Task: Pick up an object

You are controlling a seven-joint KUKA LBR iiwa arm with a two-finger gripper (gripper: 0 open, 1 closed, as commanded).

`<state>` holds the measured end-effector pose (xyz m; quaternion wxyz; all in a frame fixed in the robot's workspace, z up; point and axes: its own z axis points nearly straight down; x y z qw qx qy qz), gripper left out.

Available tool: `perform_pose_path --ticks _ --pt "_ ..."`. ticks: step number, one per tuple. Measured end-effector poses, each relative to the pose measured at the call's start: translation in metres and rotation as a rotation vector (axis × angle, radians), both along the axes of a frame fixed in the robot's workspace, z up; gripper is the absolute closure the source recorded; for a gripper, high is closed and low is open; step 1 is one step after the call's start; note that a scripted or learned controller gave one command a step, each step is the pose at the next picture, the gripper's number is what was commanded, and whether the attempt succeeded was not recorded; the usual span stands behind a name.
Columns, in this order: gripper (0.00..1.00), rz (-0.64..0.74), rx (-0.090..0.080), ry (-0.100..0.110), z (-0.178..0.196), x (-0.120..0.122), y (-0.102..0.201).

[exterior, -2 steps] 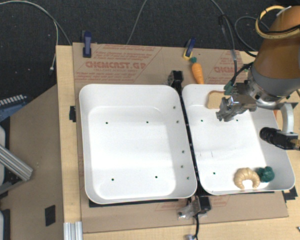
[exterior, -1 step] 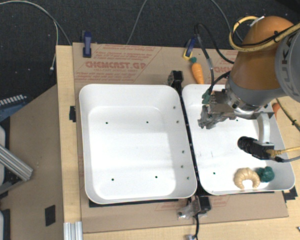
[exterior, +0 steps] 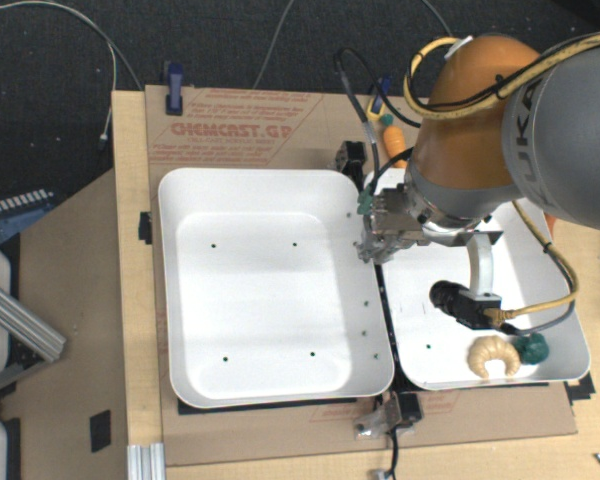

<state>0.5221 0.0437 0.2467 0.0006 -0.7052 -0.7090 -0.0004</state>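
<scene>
A tan croissant-shaped object (exterior: pixel 493 356) lies in the right bin (exterior: pixel 420 373) near its front edge. A small teal object (exterior: pixel 533 348) touches the croissant's right side. An orange piece with a green tip (exterior: pixel 391 138) shows at the right bin's far left corner, partly behind the arm. My gripper (exterior: pixel 380 233) hangs under the orange-banded wrist, over the right bin's left edge by the divide between the bins. It is well left of and behind the croissant. I see nothing held in it.
The left bin (exterior: pixel 270 383) sits beside the right one on a cardboard sheet (exterior: pixel 240 128). The big grey arm body (exterior: pixel 570 118) covers the right bin's far right part. Cables (exterior: pixel 355 78) run across the dark floor behind.
</scene>
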Motion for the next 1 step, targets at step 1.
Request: perform_pose_path --ticks 1 --pt "1.0 -0.001 -0.001 0.001 -0.0141 -0.007 0.0453"
